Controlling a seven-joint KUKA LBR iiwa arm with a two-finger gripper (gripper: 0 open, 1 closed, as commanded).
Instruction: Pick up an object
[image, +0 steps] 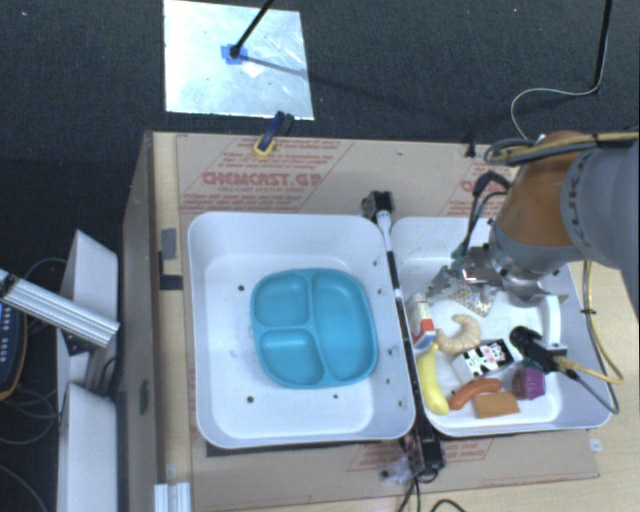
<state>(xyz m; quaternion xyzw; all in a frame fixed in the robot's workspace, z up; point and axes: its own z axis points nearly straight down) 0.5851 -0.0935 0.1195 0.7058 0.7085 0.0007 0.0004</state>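
My gripper (466, 287) hangs low in the upper middle of the right bin (440, 238), with the grey arm and its orange band coming in from the right. Just below it lies a tan croissant-shaped toy (462, 333). To the left of that is a small white and red tube (421, 326). A yellow banana (431, 381) lies along the bin's left wall. Near the front edge are a black and white piece (487, 355), a red-brown sausage (474, 393), an orange block (496, 406) and a purple piece (528, 382). Nothing is visibly held.
The left bin (230, 250) holds a blue divided plate (313, 327) in its middle. A black divider bar (393, 290) runs between the two bins. The bench top (270, 175) stretches behind them, with a yellow and blue clip (271, 135) at its far edge.
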